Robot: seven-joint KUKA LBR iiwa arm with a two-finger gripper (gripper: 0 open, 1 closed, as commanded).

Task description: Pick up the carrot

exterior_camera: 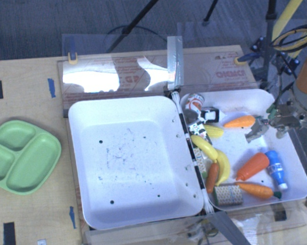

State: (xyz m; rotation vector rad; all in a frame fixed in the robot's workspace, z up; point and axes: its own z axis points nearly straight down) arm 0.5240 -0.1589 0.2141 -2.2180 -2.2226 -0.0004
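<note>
Several toy carrots lie in the right bin (303, 186). A small orange carrot (239, 121) rests near the bin's back. A larger carrot (252, 165) lies in the middle, and a third carrot (256, 191) lies by the front wall. A darker orange carrot-like piece (212, 176) sits against the left wall. My gripper (257, 129) hangs over the right part of this bin, just right of the small carrot and above the larger one. It is open, with nothing between its fingers.
A yellow banana (214, 152), a blue bottle (276, 170), a woven brown block (227, 194), a black-and-white toy (199, 126) and a red-white can (194, 102) share the right bin. The left bin (89, 119) adjoins it. A green divided plate (21, 155) sits far left.
</note>
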